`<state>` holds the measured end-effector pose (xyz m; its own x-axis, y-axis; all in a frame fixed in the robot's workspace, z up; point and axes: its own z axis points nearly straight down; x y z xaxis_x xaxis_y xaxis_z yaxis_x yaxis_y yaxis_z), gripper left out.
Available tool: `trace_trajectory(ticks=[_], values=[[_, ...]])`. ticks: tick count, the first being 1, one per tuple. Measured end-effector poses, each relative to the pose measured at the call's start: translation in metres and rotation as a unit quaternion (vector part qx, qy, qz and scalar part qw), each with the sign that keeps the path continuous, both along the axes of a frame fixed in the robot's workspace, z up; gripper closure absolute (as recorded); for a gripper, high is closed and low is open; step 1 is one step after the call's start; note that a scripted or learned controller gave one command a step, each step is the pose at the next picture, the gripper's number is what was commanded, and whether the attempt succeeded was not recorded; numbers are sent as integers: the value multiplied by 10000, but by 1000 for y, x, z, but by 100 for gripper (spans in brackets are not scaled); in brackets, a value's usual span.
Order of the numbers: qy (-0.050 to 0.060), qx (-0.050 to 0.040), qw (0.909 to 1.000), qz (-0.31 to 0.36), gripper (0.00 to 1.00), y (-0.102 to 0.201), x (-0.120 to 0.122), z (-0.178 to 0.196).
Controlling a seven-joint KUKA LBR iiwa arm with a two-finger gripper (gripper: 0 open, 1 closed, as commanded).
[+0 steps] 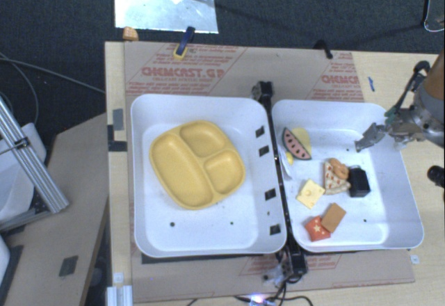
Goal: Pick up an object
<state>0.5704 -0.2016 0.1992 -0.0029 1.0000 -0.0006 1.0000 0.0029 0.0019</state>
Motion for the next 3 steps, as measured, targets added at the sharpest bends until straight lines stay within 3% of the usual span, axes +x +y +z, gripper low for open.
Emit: trace_trajectory(ticks=[1, 2, 3], values=[[-106, -28, 9999, 0, 0, 46, -15, -92], [-147, -65, 9999, -9, 100, 44, -14, -82], [25, 19, 10000, 19, 100, 104, -59, -116]])
